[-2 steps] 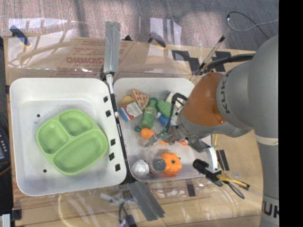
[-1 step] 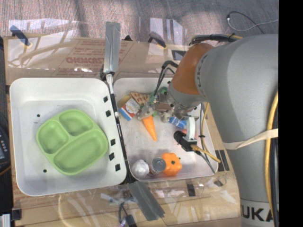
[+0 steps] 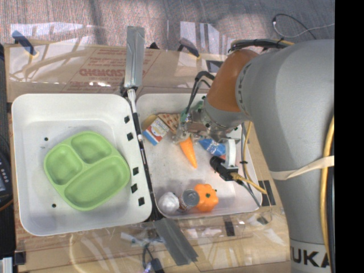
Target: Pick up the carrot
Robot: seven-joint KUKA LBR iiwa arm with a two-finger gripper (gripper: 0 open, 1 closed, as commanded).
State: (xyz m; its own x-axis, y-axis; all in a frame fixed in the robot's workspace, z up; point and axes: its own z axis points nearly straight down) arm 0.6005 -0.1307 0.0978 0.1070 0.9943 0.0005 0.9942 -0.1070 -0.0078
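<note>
- Hovering over the right bin right now, with my grey arm coming in from the right and the orange band sitting just above my wrist.
- My gripper is down low in the bin, right at the top end of the carrot. Honestly can't tell from this angle whether I'm spread or pinched, the wrist blocks it.
- The carrot lies in the middle of the right bin, fat end up toward me, pointed tip aiming down toward the near edge. Looks like it's resting on the bin floor.
- Just left of the carrot there's a small snack box and a tan packet up by the bin's back-left.
- Blue wrapper thing sits just right of the carrot, partly under my wrist.
- Near edge of the bin has a silvery ball, a small can and an orange toy pumpkin or pepper lined up touching each other.
- Left bin holds a green divided plate, well apart from everything I'm doing.
</note>
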